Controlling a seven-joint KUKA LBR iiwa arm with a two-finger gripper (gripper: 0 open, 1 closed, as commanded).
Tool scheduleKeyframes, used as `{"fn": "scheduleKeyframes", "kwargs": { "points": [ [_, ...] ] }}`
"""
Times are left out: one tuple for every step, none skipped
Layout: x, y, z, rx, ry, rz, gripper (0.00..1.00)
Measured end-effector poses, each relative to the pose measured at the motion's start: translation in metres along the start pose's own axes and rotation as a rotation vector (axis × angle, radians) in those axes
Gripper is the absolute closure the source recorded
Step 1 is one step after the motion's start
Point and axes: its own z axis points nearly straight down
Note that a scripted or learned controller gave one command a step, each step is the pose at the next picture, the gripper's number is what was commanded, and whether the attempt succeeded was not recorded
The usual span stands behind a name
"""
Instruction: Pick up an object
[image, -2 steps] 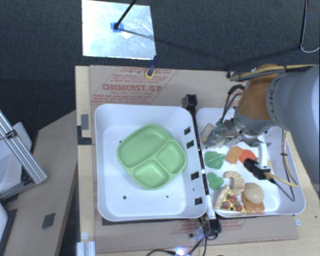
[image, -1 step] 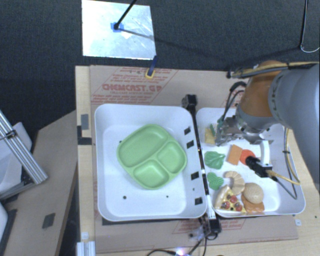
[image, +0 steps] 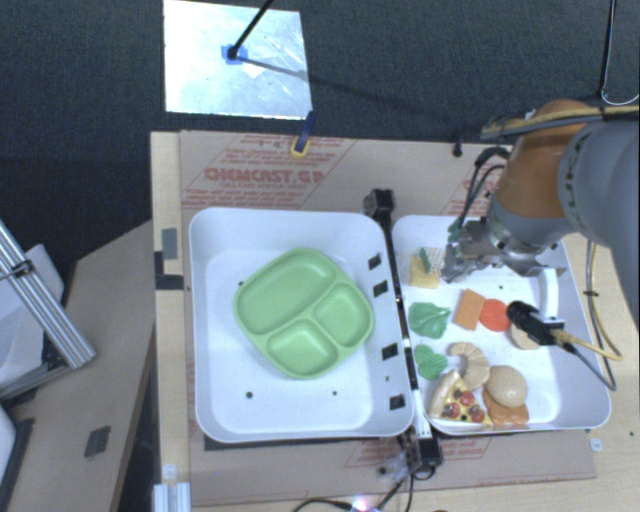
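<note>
Table (image: 120, 300), cardboard-lined, carried two white bins side by side. Left bin (image: 215, 255): one green divided plate (image: 303, 312). Right bin (image: 575, 395): toy food, namely a yellow wedge (image: 425, 268), green leaves (image: 430, 320), orange block (image: 468, 308), red slice (image: 494, 314), pizza slice (image: 455, 396) and bun (image: 506, 384). Gripper (image: 458, 265) was low over the right bin's far end, just beside the wedge; wide or narrow could not be told. Nothing was seen held, so grasp and lift remained. The wedge lay close to the bin wall, which would likely crowd a grasp.
</note>
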Motion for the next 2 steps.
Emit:
{"fn": "scheduleKeyframes", "kwargs": {
  "points": [
    [0.000, 0.002, -0.044, -0.001, 0.000, -0.004, 1.00],
    [0.000, 0.003, -0.081, 0.000, 0.000, -0.005, 1.00]
  ]
}}
